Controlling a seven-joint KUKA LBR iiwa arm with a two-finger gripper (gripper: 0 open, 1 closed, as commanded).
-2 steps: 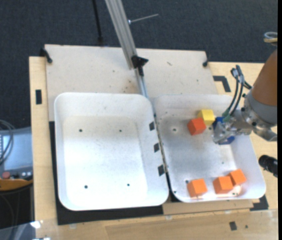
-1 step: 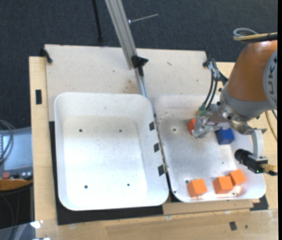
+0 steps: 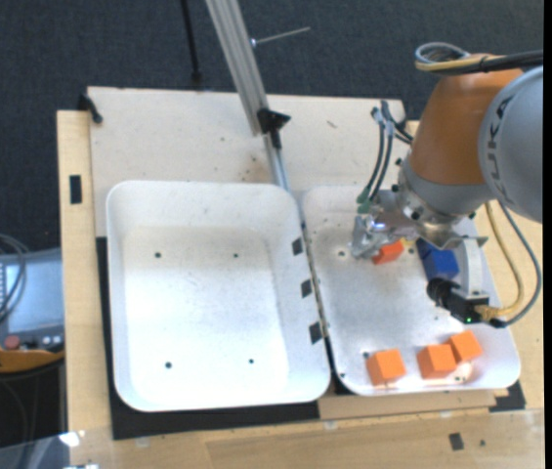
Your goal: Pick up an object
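Observation:
My gripper [image 3: 373, 234] hangs low over the upper part of the right bin [image 3: 354, 311], under the orange wrist band. A small orange piece [image 3: 389, 253] sits right at its lower right edge; whether it is touching or gripped I cannot tell. Just to the right, a blue object [image 3: 439, 261] lies partly hidden by the wrist. Three orange blocks [image 3: 386, 365], [image 3: 437, 360], [image 3: 466, 345] rest along the bin's front edge, with a small pale object [image 3: 464, 371] beside them.
The left bin [image 3: 207, 291] lies beside the right one, with a dark divider [image 3: 307, 286] between them. A slanted aluminium post [image 3: 241, 57] rises from the bench behind the bins. Cables [image 3: 510, 262] loop at the right of the arm.

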